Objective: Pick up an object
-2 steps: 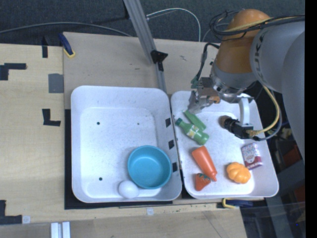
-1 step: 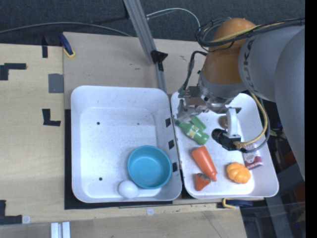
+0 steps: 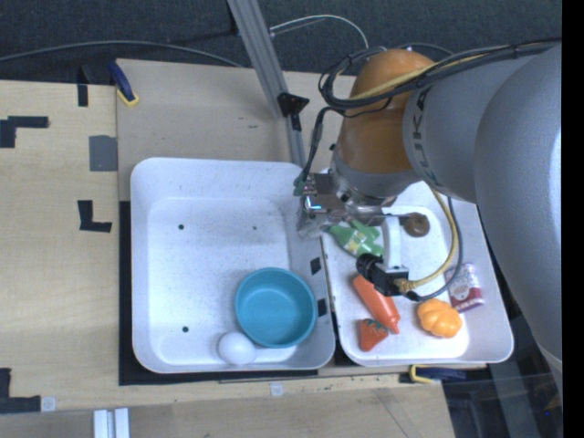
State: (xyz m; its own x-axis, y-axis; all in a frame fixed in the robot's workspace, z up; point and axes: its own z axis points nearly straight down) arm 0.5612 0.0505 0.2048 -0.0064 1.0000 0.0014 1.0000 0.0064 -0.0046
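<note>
The arm (image 3: 474,117) reaches in from the right and hangs over the far left part of the right bin (image 3: 488,340), its wrist low above a green packet (image 3: 358,236) that lies against the wall between the two bins. That packet looks to be the thing in hand: light, thin and crinkly, so it would likely buckle and slide under a pinch, and a hold across its bunched middle seems safer than at a flat edge. Near it, toward the front, lie a carrot (image 3: 378,305), stiff and narrow enough to take across its width, a small red piece (image 3: 371,334), and an orange toy (image 3: 439,318), rounded and probably slippery. A brown disc (image 3: 416,224) sits farther back and a small red-and-white packet (image 3: 466,285) lies at the right. The gripper (image 3: 321,210) is hidden under the wrist housing, so whether it is parted or clenched cannot be told, and nothing is seen held in it. In the left bin (image 3: 160,245) a blue bowl (image 3: 274,307) and a white ball (image 3: 236,347) rest touching at the near edge
</note>
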